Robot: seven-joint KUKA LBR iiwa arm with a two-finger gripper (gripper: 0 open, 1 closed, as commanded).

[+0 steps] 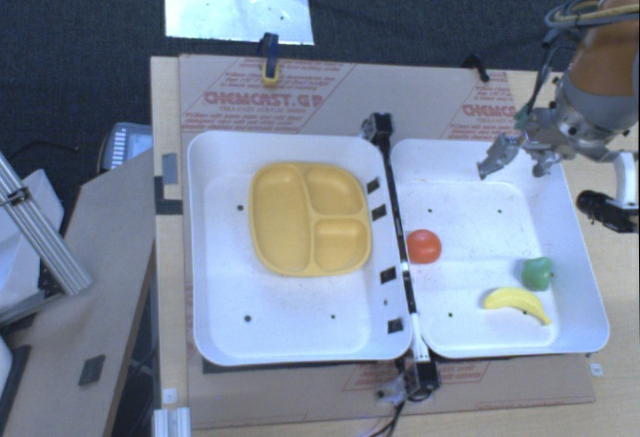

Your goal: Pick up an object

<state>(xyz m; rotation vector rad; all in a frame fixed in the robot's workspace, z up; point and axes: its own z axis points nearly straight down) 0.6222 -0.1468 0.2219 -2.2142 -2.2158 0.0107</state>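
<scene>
Tomato [424, 246], red and round, resting in right bin [560, 225] close to its left wall, just beside the black divider. Farther right in the same bin, green pepper-like fruit [537, 272] near the right wall, and yellow banana [517, 303] lying just below it, curved, close to but apart from it. Jaws [520, 155] poised above the far edge of the right bin, two prongs spread apart, nothing between them, well apart from all three fruits. Grey arm [600, 75] with orange band reaching in from the right. In left bin [220, 255], yellow divided plate [309, 218] with three compartments, lying flat near the centre. Both bins side by side on wooden bench [170, 105].
</scene>
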